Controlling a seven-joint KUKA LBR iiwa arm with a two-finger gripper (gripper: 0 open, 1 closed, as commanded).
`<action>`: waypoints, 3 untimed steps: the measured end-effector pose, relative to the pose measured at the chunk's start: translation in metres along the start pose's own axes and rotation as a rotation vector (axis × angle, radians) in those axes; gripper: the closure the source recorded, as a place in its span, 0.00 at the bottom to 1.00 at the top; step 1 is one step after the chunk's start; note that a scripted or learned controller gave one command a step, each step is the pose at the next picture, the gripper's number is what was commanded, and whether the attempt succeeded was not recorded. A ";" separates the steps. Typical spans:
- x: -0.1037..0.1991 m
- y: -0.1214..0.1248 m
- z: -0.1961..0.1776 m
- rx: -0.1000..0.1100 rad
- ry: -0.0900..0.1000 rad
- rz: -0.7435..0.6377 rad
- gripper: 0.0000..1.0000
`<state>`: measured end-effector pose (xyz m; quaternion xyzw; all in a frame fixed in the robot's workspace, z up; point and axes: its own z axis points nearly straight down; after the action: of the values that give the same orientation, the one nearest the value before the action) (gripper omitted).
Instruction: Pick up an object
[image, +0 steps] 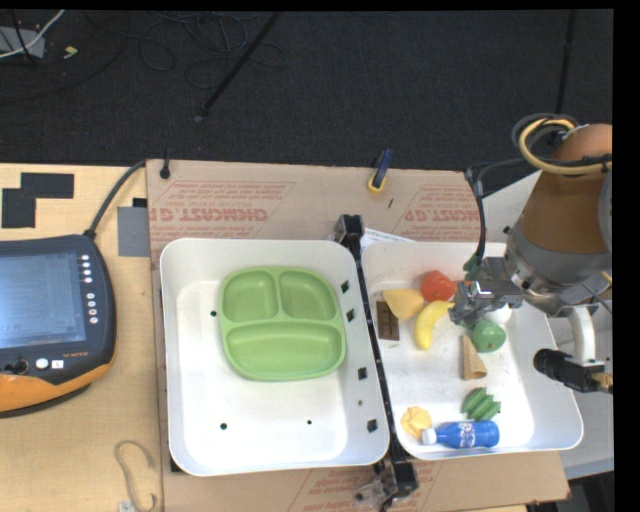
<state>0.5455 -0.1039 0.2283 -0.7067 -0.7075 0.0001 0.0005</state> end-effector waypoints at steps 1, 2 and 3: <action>0.046 0.016 -0.007 0.001 0.002 -0.004 1.00; 0.085 0.041 0.002 0.002 0.001 -0.002 1.00; 0.130 0.062 0.012 0.002 0.001 -0.002 1.00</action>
<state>0.6071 0.0266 0.2163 -0.7058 -0.7084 0.0006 0.0017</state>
